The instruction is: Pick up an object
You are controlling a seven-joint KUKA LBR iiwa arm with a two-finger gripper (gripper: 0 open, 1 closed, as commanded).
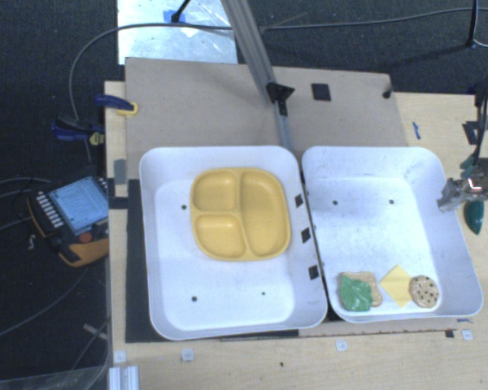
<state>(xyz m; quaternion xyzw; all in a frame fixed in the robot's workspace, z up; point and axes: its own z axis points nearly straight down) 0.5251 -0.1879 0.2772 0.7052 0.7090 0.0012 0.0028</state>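
Yellow tray (241, 214): sat in your left bin (167, 299).
Toast with greens (358, 290), cheese (396, 284), cookie (424, 291): right bin's (374, 177) near corner.
Gripper (472, 197): at right rim, can't tell you its grip.

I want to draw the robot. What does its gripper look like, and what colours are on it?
Little of it can be seen at the right edge of the camera view. The gripper looks like a small grey metal block with a teal-green piece hanging below it. Thin dark cables and rods rise above it. It is too blurry for finer details.
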